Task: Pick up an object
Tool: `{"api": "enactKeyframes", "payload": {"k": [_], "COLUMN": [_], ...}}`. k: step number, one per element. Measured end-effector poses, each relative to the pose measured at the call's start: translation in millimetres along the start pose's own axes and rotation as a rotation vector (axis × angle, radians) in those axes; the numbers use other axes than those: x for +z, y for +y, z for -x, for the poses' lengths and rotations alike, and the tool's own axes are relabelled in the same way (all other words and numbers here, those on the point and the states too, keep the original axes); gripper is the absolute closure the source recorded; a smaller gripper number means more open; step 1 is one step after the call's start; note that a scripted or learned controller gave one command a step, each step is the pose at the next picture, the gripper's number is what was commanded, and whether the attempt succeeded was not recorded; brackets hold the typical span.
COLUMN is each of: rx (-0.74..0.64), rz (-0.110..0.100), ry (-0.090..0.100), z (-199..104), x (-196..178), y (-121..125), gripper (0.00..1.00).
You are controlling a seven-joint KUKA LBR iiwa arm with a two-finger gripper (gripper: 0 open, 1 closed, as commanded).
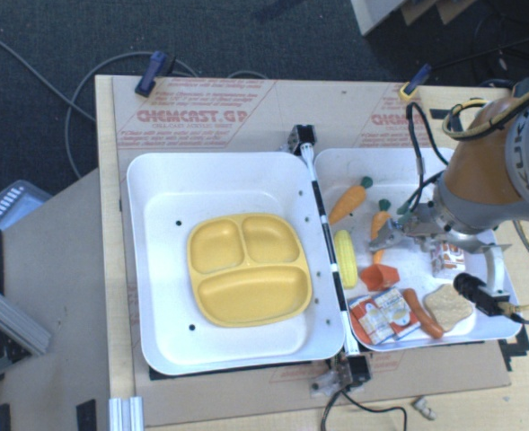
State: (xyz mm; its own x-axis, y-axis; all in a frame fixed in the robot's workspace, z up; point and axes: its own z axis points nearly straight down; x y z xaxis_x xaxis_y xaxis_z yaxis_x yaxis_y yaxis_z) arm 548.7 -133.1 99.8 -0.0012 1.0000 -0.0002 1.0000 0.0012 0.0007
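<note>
The arm (pixel 493 164) is reached in from the right over the right bin (pixel 336 164). The tool (pixel 392 232) is seen low among the food, near the bin's middle. Whether the tool is apart or together cannot be told; nothing is seen clamped in it.

No single target is named, so any item counts. Items in the right bin: a carrot (pixel 347 201) at upper left, a smaller carrot (pixel 380 221) just beside the tool, a corn cob (pixel 344 258) along the left wall, an orange block (pixel 381 277) below the tool, a packet (pixel 381 316) at the lower left, a sausage (pixel 422 312) just beside it, a bread slice (pixel 447 306) at lower right, and a small wrapped piece (pixel 447 259) under the wrist. A yellow tray (pixel 249 269) lies in the left bin (pixel 156 187), well apart from the tool.

Risks, judged from the layout:
- Items are crowded, so two could be caught at once, or a neighbour nudged away.
- The small carrot is round and tapered; it could be squeezed out sideways.
- The flat packet and bread may not be gripped from above at all.
- The bin floor could be struck if the descent runs too deep.
- The bin's left wall could be bumped if the corn is targeted.
</note>
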Motion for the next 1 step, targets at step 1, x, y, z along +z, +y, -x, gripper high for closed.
{"api": "enactKeyframes", "payload": {"k": [1], "rx": [-0.001], "rz": [-0.04], "ry": [0.0], "z": [-8.4], "x": [12.7], "y": [106.5], "gripper": [0.0]}}
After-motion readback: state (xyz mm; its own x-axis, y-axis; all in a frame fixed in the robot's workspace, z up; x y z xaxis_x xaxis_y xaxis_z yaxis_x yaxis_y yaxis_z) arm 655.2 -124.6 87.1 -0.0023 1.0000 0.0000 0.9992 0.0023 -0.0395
